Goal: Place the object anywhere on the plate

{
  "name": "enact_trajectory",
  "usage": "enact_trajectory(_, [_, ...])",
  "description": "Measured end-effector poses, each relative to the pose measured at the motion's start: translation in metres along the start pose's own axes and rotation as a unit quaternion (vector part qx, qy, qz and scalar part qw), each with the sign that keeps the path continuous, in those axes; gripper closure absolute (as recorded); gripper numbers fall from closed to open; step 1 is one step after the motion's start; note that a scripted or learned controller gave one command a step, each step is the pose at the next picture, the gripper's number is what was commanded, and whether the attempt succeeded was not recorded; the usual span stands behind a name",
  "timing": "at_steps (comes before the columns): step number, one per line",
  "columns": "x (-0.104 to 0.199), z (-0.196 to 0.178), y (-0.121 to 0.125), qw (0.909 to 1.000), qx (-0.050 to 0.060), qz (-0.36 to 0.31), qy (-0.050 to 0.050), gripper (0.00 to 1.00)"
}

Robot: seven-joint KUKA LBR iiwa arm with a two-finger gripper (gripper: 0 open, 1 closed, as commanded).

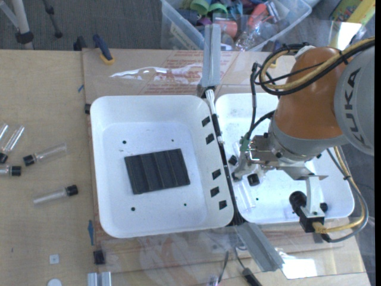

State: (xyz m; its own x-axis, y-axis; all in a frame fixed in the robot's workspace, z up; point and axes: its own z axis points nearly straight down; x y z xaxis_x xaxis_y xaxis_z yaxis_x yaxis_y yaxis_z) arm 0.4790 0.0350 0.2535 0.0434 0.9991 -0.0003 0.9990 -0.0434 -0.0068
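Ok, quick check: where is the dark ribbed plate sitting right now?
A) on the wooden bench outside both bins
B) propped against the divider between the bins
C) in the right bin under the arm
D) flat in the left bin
D: the dark ribbed plate lies flat on the floor of the left bin, away from its walls, while the arm hangs over the right bin.
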Motion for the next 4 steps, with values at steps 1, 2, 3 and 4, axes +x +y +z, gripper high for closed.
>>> enact_trajectory(1, [0.049, 0.070, 0.080, 0.9874, -0.002, 0.158, 0.000, 1.00])
enact_trajectory(2, [0.104, 0.060, 0.077, 0.9999, -0.003, -0.012, 0.000, 1.00])
enact_trajectory(3, [0.151, -0.015, 0.042, 0.9989, -0.003, -0.047, 0.000, 1.00])
enact_trajectory(4, [0.183, -0.142, 0.036, 0.9680, -0.003, -0.251, -0.001, 1.00])
